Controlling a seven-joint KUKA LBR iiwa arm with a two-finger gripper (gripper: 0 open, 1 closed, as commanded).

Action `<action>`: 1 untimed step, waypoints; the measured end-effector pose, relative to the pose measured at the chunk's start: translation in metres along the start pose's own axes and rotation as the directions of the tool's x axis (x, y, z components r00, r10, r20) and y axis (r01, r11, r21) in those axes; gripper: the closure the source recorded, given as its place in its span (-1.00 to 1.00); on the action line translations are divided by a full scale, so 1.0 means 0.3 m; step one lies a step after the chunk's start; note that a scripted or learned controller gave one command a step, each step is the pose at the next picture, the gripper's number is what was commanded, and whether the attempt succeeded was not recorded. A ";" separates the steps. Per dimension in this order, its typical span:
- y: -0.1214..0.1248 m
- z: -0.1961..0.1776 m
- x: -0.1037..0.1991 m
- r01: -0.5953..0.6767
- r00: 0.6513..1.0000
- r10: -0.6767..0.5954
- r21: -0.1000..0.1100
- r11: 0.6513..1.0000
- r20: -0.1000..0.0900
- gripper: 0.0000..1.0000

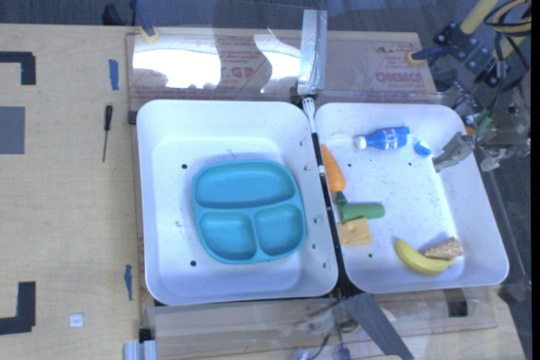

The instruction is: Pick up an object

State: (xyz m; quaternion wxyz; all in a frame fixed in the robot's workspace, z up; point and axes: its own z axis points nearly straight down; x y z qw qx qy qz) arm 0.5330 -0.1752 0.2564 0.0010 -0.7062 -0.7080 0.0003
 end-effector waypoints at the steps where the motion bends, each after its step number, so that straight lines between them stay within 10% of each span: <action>1: 0.235 0.349 0.068 0.152 0.988 -0.152 0.005 0.988 -0.002 -1.00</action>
